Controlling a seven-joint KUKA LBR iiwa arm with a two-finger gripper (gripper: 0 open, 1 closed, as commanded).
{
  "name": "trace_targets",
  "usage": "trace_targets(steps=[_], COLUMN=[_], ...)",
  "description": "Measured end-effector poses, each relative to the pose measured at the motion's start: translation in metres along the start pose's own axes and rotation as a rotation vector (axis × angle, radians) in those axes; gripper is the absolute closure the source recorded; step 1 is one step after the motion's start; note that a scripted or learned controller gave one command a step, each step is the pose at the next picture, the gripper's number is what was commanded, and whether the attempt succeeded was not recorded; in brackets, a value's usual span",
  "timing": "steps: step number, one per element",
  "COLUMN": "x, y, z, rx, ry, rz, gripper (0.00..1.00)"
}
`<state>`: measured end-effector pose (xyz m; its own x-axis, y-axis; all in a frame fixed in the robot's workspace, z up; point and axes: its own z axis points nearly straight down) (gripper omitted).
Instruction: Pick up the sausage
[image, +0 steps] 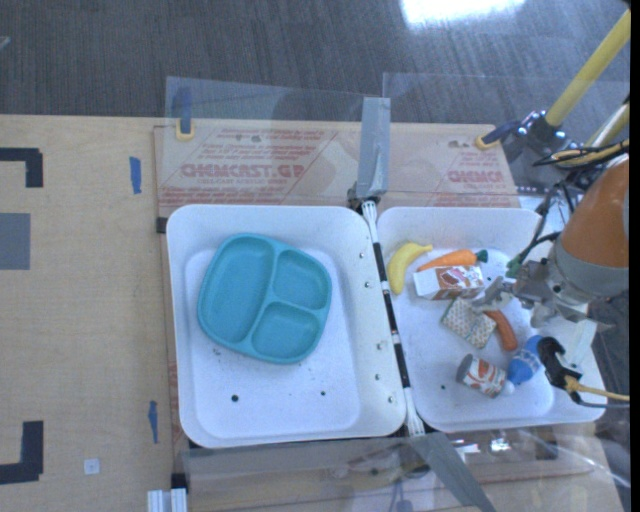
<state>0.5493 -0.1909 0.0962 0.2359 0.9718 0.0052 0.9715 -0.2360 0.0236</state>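
Two white bins (190, 400), speckled dark. Teal divided plate (265, 298). Yellow banana (403, 263), orange carrot (447, 259), orange-red sausage (503, 329). Checked tan cracker (467, 322). Red-and-white carton (455, 283) and can (482, 375). Blue piece (524, 366) beside the can. Pale wood bench (80, 330), marked with black and blue tape.

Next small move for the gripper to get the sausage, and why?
Probably a short descent onto the sausage. The gripper sits just above its upper end in the right bin, with nothing visibly between its fingers. The patterned cracker lies right beside the sausage, so keep the approach on the sausage's side.
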Motion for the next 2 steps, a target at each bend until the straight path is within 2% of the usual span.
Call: trace_targets(steps=[1,2], x=[0.0,0.0], y=[0.0,0.001], z=[0.0,-0.01], rx=[0.0,-0.004], ry=[0.0,0.0], rz=[0.0,0.0], gripper=[0.0,1.0])
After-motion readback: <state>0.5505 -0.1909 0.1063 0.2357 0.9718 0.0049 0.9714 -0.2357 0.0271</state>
